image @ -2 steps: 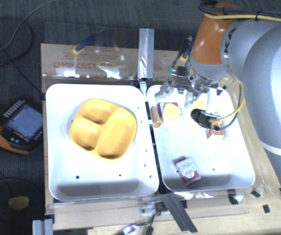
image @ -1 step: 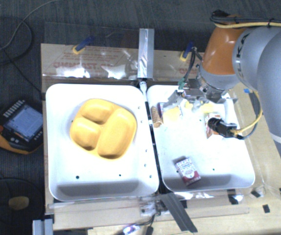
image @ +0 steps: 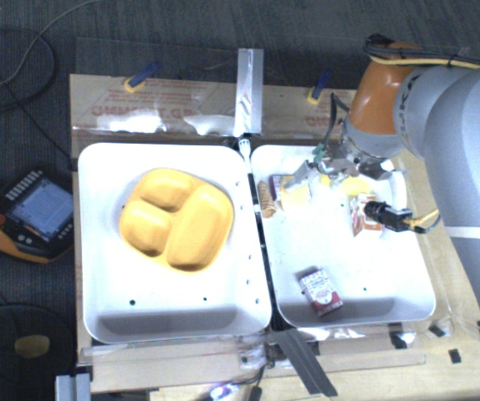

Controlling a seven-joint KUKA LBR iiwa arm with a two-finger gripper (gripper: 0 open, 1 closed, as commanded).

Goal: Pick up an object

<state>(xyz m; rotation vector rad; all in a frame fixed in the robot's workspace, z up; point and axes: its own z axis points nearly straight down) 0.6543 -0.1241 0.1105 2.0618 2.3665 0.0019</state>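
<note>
A large yellow bun-shaped object (image: 176, 217) lies in the left bin (image: 98, 307). In the right bin (image: 390, 299) a red and white packet (image: 319, 291) rests near the front. A small brown roll (image: 265, 197) lies against the bin's left wall, with a pale yellow piece (image: 295, 193) beside it. A red and yellow item (image: 363, 214) sits toward the right. My gripper (image: 334, 164) hangs low over the far part of the right bin, just right of the pale yellow piece and above-left of the red and yellow item.
The grey arm with its orange band (image: 378, 98) covers the right bin's far right corner. A metal divider strip (image: 249, 90) stands behind the two bins. A handheld pendant (image: 31, 215) lies on the floor to the left.
</note>
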